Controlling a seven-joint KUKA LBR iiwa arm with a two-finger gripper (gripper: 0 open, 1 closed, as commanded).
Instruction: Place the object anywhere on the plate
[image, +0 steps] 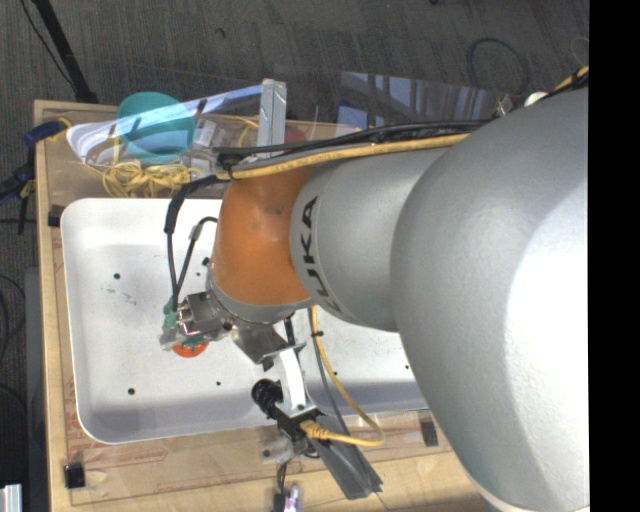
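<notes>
Bin (110, 300) of white plastic lies under me, shallow and round-cornered, its floor marked with a few small dark dots and a faint scuff near the left wall. My grey arm (460, 250) comes across it from the right, big enough to hide the right part of the bin, and the orange band (258, 250) above my wrist hangs over the bin's middle. My fingers (183, 335) point down at the bin floor, left of centre, and whether they are apart or together I cannot tell, since the wrist housing and its small green parts cover them. Just under them a small orange-red object (188, 348) shows against the white floor, partly hidden by my wrist; I cannot tell if it is clamped or merely lying there beneath me. Black cables (180, 250) loop from the band down to the wrist, and a yellow cable (345, 435) curls across the bin's near rim. Behind the bin, on the desk (55, 180), a teal cup-like thing (155, 122) sits among clear plastic wrap and yellow cord.
</notes>
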